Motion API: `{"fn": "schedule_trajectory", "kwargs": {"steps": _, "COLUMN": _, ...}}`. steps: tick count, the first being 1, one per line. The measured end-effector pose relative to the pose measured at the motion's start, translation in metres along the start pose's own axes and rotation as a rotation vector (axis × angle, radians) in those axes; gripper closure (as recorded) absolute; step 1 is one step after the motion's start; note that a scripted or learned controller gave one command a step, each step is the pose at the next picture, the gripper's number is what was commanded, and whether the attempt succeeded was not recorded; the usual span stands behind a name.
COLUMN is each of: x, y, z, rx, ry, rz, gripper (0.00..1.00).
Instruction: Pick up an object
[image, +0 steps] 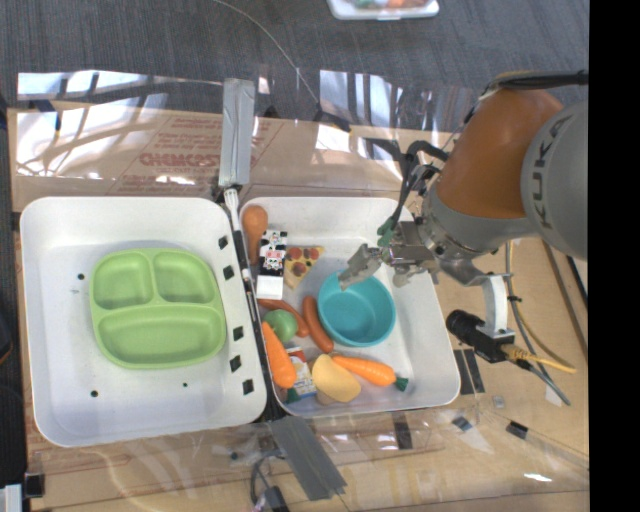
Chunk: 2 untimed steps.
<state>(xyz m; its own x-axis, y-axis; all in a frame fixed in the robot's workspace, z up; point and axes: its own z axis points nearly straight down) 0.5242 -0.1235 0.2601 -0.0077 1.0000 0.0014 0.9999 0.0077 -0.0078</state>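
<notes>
The likeliest target is the teal bowl (357, 312), which sits upright near the middle of the right bin (438, 345), its rim just under the tool (372, 262); nothing is lifted yet, so I judge this the approach step, with the grasp still to come. The tool hangs over the bowl's upper rim, one grey finger (355, 268) slanting down toward the rim's left side, and I cannot tell whether the fingers stand apart or together, since the wrist hides the second one; nothing shows between them. Around the bowl lie small toys: a sausage (317, 325) touching its left side, a carrot (366, 371) just below it, a yellow piece (334, 380) beside that carrot, a second carrot (279, 357) along the bin's left wall, a green ball (283, 324) near it, a cow block (272, 252) and a pizza slice (301, 264) above, and a brown egg (255, 219) at the top left corner. The left bin (50, 300) holds a green tray (157, 308), well apart from the tool. The next move, as I judge it, calls for a descent so that one finger goes inside the bowl and one outside its wall, then a firm close on the thin rim; the risk is a slip off the smooth wall or a nudge into the sausage
</notes>
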Motion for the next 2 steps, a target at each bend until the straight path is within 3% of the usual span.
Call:
{"fn": "schedule_trajectory", "kwargs": {"steps": 1, "x": 0.010, "y": 0.032, "z": 0.140, "rx": 0.008, "ry": 0.000, "rz": 0.420, "gripper": 0.00}}
{"fn": "schedule_trajectory", "kwargs": {"steps": 2, "x": -0.001, "y": -0.004, "z": 0.167, "rx": -0.008, "ry": 0.002, "rz": 0.334, "gripper": 0.00}}
